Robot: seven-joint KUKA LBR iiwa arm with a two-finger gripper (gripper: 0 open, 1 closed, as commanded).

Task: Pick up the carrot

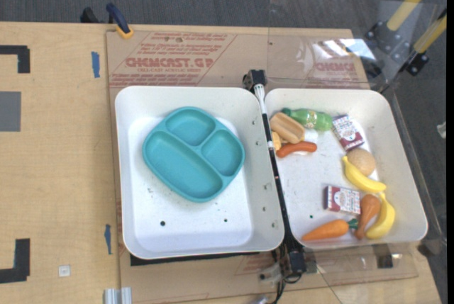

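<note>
An orange carrot [328,229] with a small green top lies near the front edge of the right bin [404,154], pointing left. A darker, stubbier carrot-like piece [367,212] lies just right of it, leaning against a yellow banana [385,219].
The right bin also holds a hot dog [286,127], a red pepper [296,149], a green item [310,118], two small cartons [347,131] [342,199], a beige round item [361,161] and a second banana [363,178]. A teal divided plate [193,152] sits in the left bin [135,224].
</note>
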